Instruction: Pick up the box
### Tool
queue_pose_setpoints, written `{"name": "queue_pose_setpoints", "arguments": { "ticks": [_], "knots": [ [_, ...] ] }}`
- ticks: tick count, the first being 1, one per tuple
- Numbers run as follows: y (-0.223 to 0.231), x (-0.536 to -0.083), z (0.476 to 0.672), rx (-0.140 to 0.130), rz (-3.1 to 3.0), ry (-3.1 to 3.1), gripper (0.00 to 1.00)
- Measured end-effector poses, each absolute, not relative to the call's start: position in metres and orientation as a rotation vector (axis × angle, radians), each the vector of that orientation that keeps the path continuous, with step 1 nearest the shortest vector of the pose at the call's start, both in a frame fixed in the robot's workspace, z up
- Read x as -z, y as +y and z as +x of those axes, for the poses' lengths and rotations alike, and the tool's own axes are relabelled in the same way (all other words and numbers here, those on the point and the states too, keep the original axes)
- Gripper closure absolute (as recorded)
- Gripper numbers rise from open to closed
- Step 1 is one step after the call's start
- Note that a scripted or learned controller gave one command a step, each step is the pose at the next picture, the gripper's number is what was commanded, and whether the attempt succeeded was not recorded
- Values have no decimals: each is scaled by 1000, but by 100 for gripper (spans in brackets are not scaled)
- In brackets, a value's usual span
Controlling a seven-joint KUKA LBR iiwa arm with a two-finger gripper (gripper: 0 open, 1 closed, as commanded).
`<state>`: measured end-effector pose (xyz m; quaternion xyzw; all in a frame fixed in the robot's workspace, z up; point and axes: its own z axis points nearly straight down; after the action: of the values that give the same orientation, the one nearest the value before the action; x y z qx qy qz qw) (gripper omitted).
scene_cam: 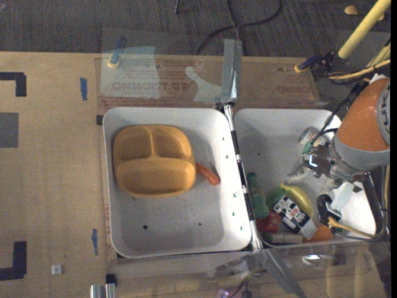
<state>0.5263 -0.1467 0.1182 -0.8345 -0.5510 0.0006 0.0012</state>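
Box [291, 213]: sits in the right bin [273, 135], toward its 6 o'clock side, white with dark print, lying tilted among other items. I read it as resting where the heap props it, not flat on the floor of the bin.

Neighbours: a yellow piece [300, 197] touches it at 12 o'clock, green bits [268, 203] lie at 9 o'clock, red bits [270, 223] at 7 o'clock, an orange bit [322, 233] at 4 o'clock. I judge this crowding leaves little free edge to close on.

Hand [314, 160]: hangs over the right bin, at about 1 o'clock from the box and apart from it. I cannot tell from this slant how it is set; nothing shows in it.

Arm [366, 126]: reaches in from 3 o'clock, orange band uppermost, so it covers that side of the bin.

Left bin [118, 228]: holds a yellow tray [153, 160] at its 10 o'clock part and a carrot [208, 174] touching the tray at 3 o'clock. None of it bears on my task.

Worktop [49, 166]: cardboard-coloured, blue tape marks at 9 o'clock.

Stage: I judge the pick not yet made; the box lies untouched.

Next: I would move toward 7 o'clock and come down square on the box.

Risk: catching the yellow piece instead.
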Motion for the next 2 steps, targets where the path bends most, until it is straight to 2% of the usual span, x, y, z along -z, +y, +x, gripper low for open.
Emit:
{"name": "queue_pose_setpoints", "arguments": {
  "ticks": [1,2],
  "knots": [
    [-96,-89,556,8,-2632,-1727,0],
    [-50,-184,561,-1,-2564,-1815,0]
  ]
}}
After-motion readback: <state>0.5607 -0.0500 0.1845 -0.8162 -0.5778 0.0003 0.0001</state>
